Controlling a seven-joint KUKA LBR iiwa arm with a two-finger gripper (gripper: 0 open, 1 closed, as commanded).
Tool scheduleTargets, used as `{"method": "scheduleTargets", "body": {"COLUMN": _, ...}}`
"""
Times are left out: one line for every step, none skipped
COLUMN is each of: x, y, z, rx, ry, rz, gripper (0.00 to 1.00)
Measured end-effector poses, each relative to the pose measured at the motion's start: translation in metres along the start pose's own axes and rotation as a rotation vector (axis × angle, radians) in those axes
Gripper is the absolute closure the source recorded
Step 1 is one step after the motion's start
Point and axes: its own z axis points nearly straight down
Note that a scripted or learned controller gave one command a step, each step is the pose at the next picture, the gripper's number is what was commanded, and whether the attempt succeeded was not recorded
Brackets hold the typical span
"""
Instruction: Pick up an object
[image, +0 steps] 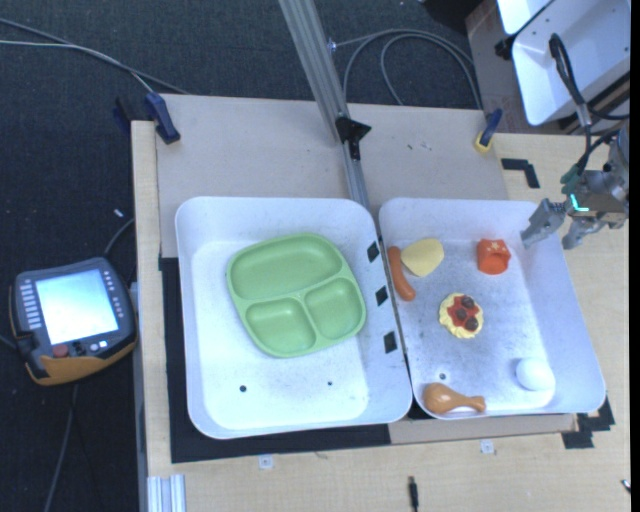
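Approach stage: nothing lifted, all toys lying loose in the right bin.

The orange block (492, 256) sits at one o'clock in the right bin (585, 330), the nearest candidate; the hot dog (401, 274), yellow piece (423, 257), small pizza (461, 315), drumstick (452, 401) and white ball (534, 375) lie farther off. The gripper (555, 226), at three o'clock from the block over the rim, is spread and grasps nothing. Next it probably must centre and descend.

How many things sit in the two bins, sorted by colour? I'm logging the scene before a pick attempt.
Green: 1, the divided plate
Orange or red-orange: 2, the sausage and the small red-orange block
Yellow: 2, the yellow lump and the mini pizza
Tan: 1, the drumstick
White: 1, the egg
Total: 7
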Motion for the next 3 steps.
{"method": "scheduleTargets", "body": {"x": 0.0, "y": 0.001, "z": -0.001, "rx": -0.003, "ry": -0.001, "rz": -0.001, "gripper": 0.0}}
{"method": "scheduleTargets", "body": {"x": 0.008, "y": 0.003, "z": 0.058, "rx": 0.003, "ry": 0.002, "rz": -0.001, "gripper": 0.0}}
{"method": "scheduleTargets", "body": {"x": 0.006, "y": 0.01, "z": 0.117, "rx": 0.004, "ry": 0.002, "rz": 0.0, "gripper": 0.0}}
